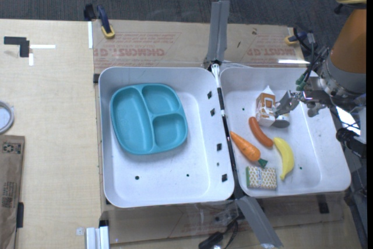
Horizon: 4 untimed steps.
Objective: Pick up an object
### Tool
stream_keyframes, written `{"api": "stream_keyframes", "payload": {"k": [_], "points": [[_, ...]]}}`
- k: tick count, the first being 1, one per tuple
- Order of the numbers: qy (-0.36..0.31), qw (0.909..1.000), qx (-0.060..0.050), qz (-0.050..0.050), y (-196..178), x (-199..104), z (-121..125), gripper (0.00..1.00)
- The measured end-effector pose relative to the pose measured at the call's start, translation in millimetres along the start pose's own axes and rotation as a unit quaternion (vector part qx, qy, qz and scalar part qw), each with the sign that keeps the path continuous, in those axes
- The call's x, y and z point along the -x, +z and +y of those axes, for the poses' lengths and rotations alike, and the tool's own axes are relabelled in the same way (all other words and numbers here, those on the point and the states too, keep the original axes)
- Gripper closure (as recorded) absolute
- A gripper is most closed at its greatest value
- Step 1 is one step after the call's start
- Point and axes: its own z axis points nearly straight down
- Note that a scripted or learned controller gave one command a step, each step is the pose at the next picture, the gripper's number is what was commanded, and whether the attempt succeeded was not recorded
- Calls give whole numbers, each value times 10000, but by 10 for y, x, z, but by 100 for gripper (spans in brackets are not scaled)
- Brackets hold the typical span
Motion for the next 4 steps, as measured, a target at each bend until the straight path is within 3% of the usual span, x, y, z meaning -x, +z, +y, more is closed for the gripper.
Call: {"api": "stream_keyframes", "payload": {"k": [1,2,3,4], "points": [[481,9988,-1,2,1066,-113,-8,0],[1030,9947,10,0,1522,391,265,0],[-106,9999,7,3,1380,364,165,0],[-85,10000,11,-2,1292,376,165,100]]}}
